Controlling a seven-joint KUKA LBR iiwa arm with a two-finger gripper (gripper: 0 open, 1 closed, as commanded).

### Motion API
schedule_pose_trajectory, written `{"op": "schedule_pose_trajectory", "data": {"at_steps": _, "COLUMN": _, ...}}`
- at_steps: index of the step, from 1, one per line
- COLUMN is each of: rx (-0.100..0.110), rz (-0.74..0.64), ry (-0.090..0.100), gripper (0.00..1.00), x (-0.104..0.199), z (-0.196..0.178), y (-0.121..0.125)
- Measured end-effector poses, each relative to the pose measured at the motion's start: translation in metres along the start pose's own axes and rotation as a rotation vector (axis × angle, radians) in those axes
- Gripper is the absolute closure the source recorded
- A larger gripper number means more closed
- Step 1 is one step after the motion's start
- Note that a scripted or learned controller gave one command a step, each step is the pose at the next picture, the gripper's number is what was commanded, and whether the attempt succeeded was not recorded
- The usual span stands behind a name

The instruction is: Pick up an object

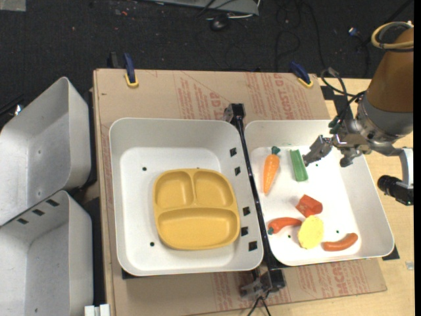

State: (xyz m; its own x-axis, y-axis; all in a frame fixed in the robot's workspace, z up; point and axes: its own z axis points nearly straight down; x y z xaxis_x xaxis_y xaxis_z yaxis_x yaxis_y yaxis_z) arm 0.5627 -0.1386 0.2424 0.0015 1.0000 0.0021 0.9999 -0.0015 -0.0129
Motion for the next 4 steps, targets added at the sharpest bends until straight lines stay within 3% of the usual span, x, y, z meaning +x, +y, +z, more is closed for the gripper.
{"op": "schedule_pose_trajectory", "data": {"at_steps": 1, "rx": -0.012, "rz": -0.003, "ry": -0.002, "gripper": 0.0, "x": 0.0, "z": -0.007, "y": 0.002}}
{"op": "schedule_pose_trajectory", "data": {"at_steps": 3, "rx": -0.007, "rz": 0.001, "ry": -0.001, "gripper": 0.0, "x": -0.01, "z": 0.117, "y": -0.004}}
{"op": "schedule_pose_trajectory", "data": {"at_steps": 4, "rx": -0.009, "rz": 0.0, "ry": -0.001, "gripper": 0.0, "x": -0.009, "z": 0.152, "y": -0.004}}
